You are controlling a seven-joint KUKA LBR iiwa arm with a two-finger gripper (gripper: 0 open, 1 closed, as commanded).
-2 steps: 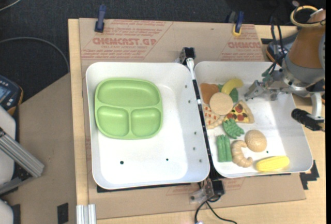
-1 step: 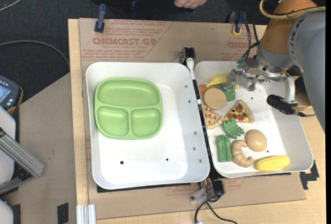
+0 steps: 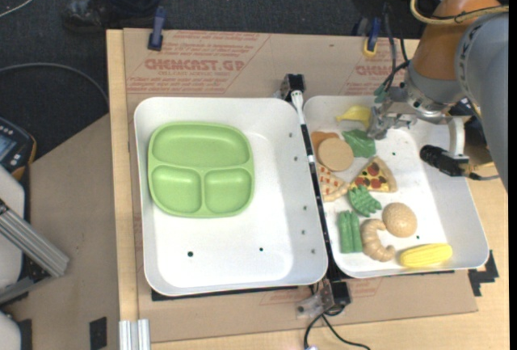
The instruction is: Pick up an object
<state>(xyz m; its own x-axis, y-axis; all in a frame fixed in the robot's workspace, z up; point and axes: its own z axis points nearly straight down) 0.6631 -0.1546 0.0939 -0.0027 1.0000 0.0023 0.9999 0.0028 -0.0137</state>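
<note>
On your left, the left bin (image 3: 275, 179) holds a green divided plate (image 3: 200, 170). The right bin (image 3: 464, 203) holds toy food: bread (image 3: 334, 153), pizza (image 3: 375, 176), greens (image 3: 350, 230), croissant (image 3: 376, 240), banana (image 3: 426, 255). Your pincer (image 3: 380, 127) hovers over the leaf (image 3: 359, 141) at the back; its grip you cannot tell.
</note>
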